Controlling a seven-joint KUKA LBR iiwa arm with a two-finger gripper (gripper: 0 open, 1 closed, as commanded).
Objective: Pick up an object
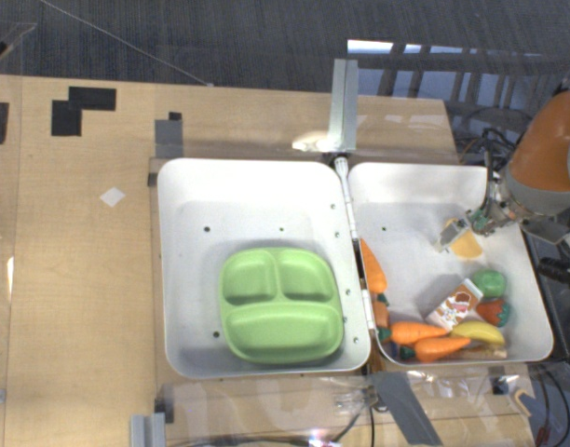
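My gripper (464, 228) hangs over the upper right part of the right bin (406, 203), on the grey arm with the orange band (550, 147) that enters from the right. A pale yellow-orange wedge (468, 246) lies right beneath the gripper's tip, touching or nearly touching it; I cannot tell whether it is gripped. Lower in the same bin lie a small white and red carton (454, 307), a green round item (490, 282), a yellow banana (479, 331) and orange carrots (417, 331). One more carrot (373, 270) leans on the bin's left wall.
The left bin (201, 212) holds a green divided plate (280, 304) in its lower middle. A metal divider (346, 110) stands between the bins at the back. Cables and dark gear (555, 277) crowd the right bin's outer right edge.
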